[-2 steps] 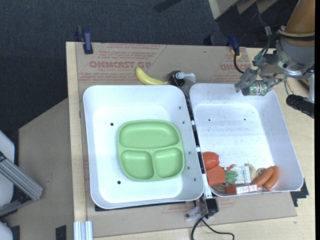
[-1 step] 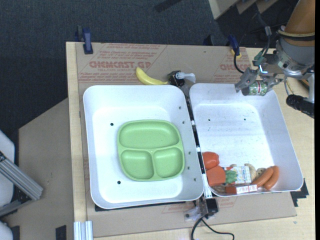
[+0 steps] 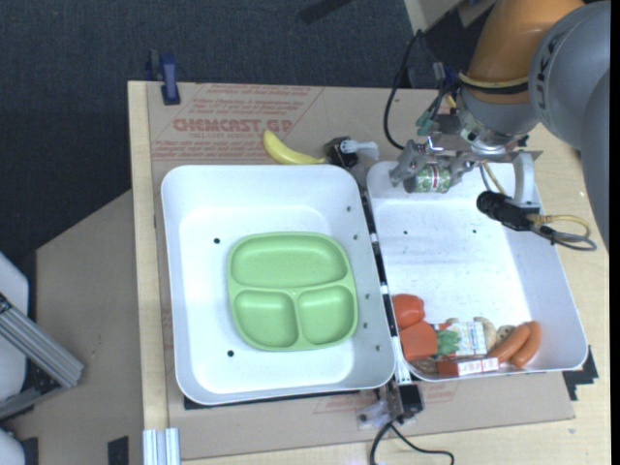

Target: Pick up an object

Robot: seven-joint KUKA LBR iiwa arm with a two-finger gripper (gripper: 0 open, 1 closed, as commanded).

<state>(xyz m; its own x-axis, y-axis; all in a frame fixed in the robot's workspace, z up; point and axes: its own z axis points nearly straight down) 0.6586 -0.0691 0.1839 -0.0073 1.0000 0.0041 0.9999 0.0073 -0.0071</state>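
Here the desk (image 3: 242, 105) carries two white bins: the left bin (image 3: 194, 356) holds a green divided tray (image 3: 291, 289), while the right bin (image 3: 542, 289) keeps toy food (image 3: 463, 339) piled at six o'clock. At its twelve o'clock rim the gripper (image 3: 431, 174) hangs, pose unreadable. A banana (image 3: 288, 150) lies behind the left bin.

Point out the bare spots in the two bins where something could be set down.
Right bin: bare middle, between the hand and the toy food pile crowding its near edge. Left bin: just a margin around the green tray.
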